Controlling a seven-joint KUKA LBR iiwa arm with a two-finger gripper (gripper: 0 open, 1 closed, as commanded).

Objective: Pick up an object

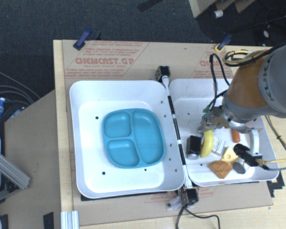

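Claw (211, 122) first: hangs low over the right bin (190, 94), about its centre. Cannot tell whether spread or pressed together; can see nothing pinched in it. Looks like the approach stage, with no object lifted yet.

Counting from the near rim outward:
- One tan toast-shaped wedge (221, 168) at 6 o'clock of the right bin.
- One small grey lump (238, 167) just at the wedge's 3 o'clock.
- Further in, one black block (194, 146) at the bin's 8 o'clock.
- One yellow banana (208, 143) just beside the block, at its 3 o'clock.
- One pale packet (220, 146) at the banana's 3 o'clock, touching or only close, cannot tell which.
- One small orange piece (235, 136) at 2 o'clock of the packet.

Six loose things by this count. Over at 9 o'clock, one left bin (86, 104) holding one blue plate (133, 137) with three compartments. Two bins on one tabletop (109, 56).

Take the banana as the likeliest target: lies at 6 o'clock of the claw, very near. Come straight down and straddle its narrow width, not its length. Keep clear of the black block at its 9 o'clock. Close only once low around the curve, then lift vertically to avoid dragging the packet.
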